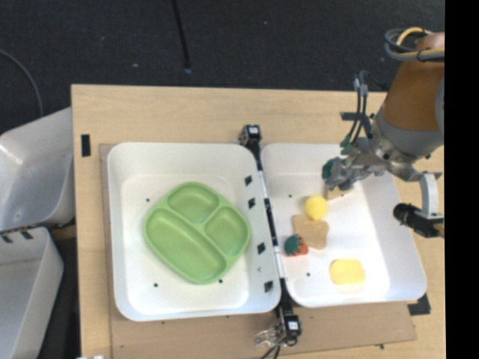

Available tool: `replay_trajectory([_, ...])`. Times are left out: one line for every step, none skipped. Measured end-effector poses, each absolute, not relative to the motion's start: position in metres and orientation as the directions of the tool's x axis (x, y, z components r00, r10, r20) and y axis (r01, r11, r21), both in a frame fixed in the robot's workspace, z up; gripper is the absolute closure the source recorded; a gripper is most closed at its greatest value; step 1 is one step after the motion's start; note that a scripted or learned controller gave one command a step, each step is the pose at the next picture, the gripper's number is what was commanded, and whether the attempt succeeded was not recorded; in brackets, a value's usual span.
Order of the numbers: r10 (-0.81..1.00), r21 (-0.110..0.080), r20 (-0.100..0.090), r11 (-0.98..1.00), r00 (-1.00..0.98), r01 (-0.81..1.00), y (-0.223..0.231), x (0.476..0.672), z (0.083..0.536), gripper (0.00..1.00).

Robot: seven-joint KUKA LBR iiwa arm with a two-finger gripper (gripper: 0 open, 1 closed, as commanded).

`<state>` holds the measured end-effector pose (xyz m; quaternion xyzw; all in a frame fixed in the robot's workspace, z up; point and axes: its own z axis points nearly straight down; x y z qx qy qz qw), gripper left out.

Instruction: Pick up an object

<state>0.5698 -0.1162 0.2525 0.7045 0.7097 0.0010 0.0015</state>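
Take the right-hand bin (389, 271) as your landmark; everything the arm could pick sits inside it. Nearest to you, close to that bin's front wall, you see a flat yellow block (347, 271) lying on the white floor, apart from the other items. A little farther in, just beside the divider between the bins, sits a small red and green strawberry-like toy (296, 246). Touching it on the side away from the divider is a tan, bread-like piece (312, 231), lying flat. Directly behind that piece, and touching or nearly touching its far edge, you find a small yellow ball (316, 207).

Farther back again, toward the bin's far wall, the gripper (336, 178) hangs over the bin floor, behind the yellow ball and slightly to the arm's side of it. You cannot tell from this view whether its fingers are spread or pressed together, and nothing can be made out between them. The grey arm with its orange band (412, 96) rises behind the gripper, past the bin's far corner.

Across the divider from your landmark, the left-hand bin (120, 170) holds a green compartment plate (196, 232) lying flat near its middle.
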Motion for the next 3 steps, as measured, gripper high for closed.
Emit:
replay_trajectory([1.000, -0.001, 0.000, 0.006, -0.006, 1.000, -0.068, 0.582, 0.241, 1.00])
replay_trajectory([1.000, 0.002, 0.000, 0.006, -0.006, 1.000, -0.018, 0.599, 0.231, 1.00])
replay_trajectory([1.000, 0.002, 0.000, 0.007, -0.007, 1.000, 0.033, 0.621, 0.224, 1.00])
